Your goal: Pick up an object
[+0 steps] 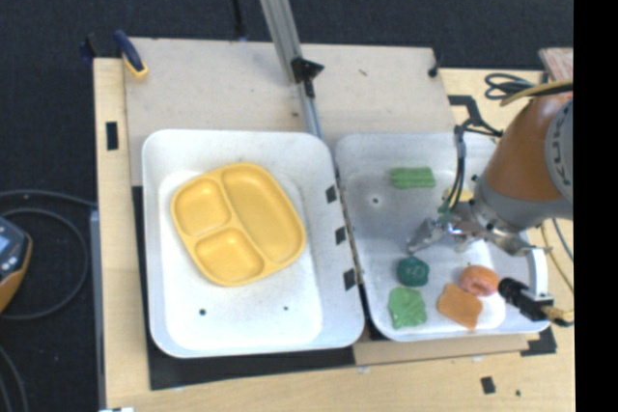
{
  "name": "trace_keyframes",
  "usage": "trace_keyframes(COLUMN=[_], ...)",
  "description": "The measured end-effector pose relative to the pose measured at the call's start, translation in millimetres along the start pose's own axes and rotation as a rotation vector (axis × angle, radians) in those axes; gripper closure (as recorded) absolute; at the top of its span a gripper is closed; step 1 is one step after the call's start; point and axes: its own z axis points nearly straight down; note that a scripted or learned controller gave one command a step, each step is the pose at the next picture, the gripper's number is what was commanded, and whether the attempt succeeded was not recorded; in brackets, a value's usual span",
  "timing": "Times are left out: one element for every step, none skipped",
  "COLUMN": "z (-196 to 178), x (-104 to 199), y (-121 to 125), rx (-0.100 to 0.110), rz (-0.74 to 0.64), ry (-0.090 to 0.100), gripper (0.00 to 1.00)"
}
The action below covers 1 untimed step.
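Metal-grey end effector (432, 234) hangs low in the right bin (372, 171), too small and blurred to tell how its tips stand or whether anything is caught. Just below sits a dark green lump (413, 271), then a light green piece (407, 307), orange block (460, 305), pink object (478, 281); the arm covers the bin's right side

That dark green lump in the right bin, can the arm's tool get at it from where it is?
Probably yes. The dark green lump lies just below the tool, with bare bin floor between them and nothing on top of it. The light green piece sits close beneath it and might get nudged.
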Motion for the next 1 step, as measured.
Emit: trace_keyframes(z=[-13.1], x=[-0.2], y=[1.7], rx=[-0.005], rz=[0.003], ry=[0.002], gripper=[1.00])
